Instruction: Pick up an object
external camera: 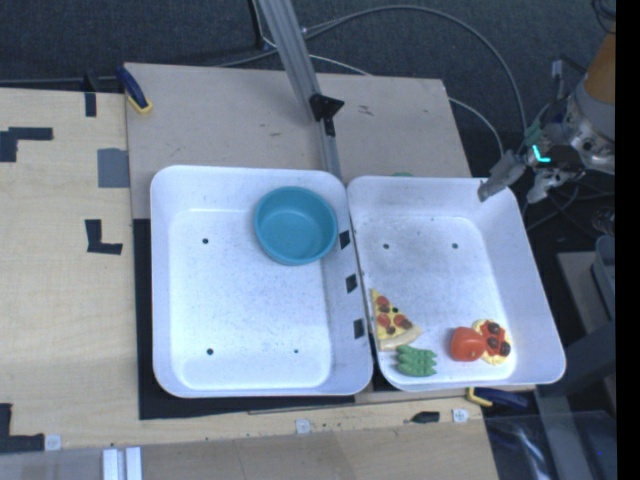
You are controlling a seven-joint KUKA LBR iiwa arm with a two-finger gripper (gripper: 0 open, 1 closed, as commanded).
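A blue bowl (295, 225) sits near the top of the left bin (190, 298). Along the right bin's (450, 258) front edge lie a toy pizza slice (392, 321), a green toy (417, 361) and a red and yellow toy (478, 342). My gripper (518, 185) hovers over the right bin's far right corner, well away from all the toys. Its fingers are spread open and nothing is between them.
A slanted metal pole (300, 58) crosses above the gap between the bins. Cables (440, 28) loop over the bench behind the right bin. A yellow and blue clamp (136, 93) sits at the bench's back left corner.
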